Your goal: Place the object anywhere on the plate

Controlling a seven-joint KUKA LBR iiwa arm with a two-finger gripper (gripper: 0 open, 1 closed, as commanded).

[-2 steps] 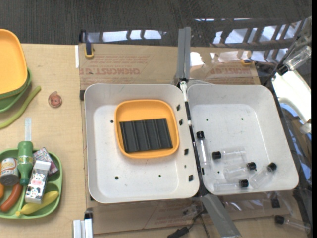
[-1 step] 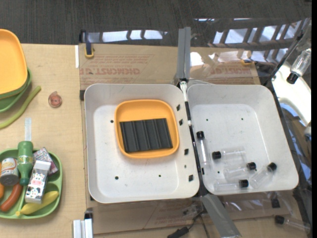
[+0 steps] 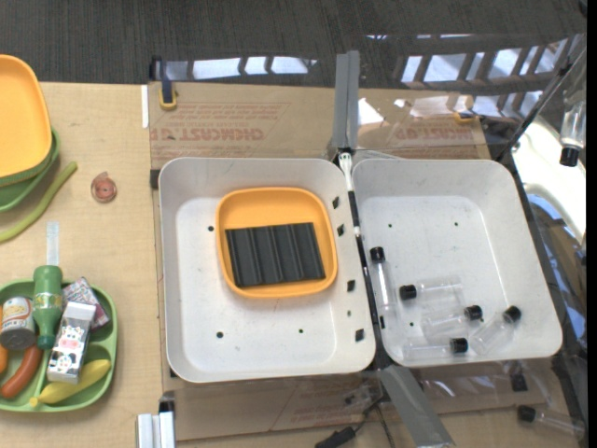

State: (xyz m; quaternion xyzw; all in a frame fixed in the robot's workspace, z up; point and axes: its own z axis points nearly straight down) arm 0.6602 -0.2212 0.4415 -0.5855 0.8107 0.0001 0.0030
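Lying loose in the right bin (image 3: pixel 522 343), the clear black-capped vials (image 3: pixel 438 297) look slippery and may roll off a grab, while farther left the orange plate (image 3: pixel 277 206) waits with its dark ridged mat (image 3: pixel 275 255); pincer state I cannot tell.

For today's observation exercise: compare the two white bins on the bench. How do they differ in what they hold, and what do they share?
The left bin holds an orange plate with a dark ribbed block on it; the right bin holds several clear tubes with black caps. The left bin's contents sit near its middle, while the right bin's tubes cluster along its near side and left wall. Both bins are shallow, white, round-cornered and similar in size.
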